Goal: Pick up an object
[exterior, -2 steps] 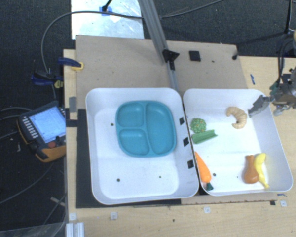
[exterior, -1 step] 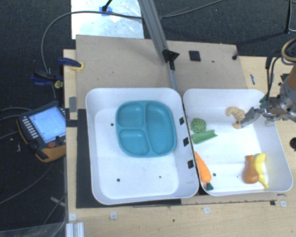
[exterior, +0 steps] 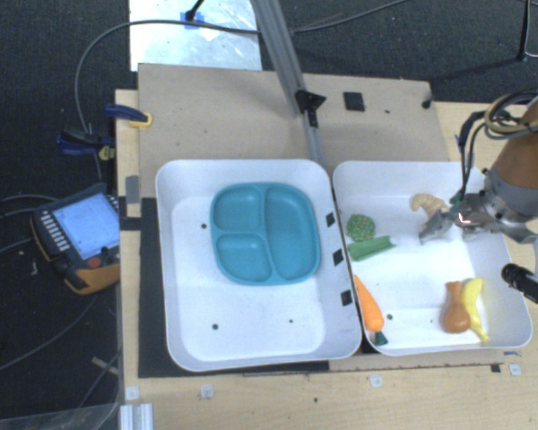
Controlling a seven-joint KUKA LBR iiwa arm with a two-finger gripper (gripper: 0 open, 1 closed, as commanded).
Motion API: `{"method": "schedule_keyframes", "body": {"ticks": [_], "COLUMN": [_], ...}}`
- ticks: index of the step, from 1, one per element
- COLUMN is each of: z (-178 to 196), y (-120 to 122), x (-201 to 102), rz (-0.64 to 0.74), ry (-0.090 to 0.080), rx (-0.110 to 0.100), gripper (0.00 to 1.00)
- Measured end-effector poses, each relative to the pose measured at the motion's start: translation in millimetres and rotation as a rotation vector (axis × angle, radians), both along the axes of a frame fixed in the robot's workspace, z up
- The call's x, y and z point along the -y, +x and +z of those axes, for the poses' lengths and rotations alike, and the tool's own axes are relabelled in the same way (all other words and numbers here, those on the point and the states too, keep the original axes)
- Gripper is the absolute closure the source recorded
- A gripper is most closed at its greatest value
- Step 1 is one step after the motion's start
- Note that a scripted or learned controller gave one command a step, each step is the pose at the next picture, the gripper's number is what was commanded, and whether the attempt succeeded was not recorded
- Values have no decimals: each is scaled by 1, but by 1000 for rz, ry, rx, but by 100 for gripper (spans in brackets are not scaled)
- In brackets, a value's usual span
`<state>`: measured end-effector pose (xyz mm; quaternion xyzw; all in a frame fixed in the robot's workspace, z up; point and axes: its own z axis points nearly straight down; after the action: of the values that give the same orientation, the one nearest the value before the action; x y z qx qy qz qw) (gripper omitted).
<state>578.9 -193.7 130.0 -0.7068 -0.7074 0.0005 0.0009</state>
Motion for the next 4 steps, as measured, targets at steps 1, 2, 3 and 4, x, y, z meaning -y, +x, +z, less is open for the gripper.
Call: {"method": "schedule_keyframes", "body": {"ticks": [1, 2, 3, 4], "z": [15, 63, 92, 83], "y": [2, 11, 13, 4], "x": [1, -2, -2, -58], "rz": [0, 5, 5, 8], "ry": [-3, -3, -2, 0], "rx": [7, 9, 7, 2], "gripper": [100, 100, 100, 100]}}
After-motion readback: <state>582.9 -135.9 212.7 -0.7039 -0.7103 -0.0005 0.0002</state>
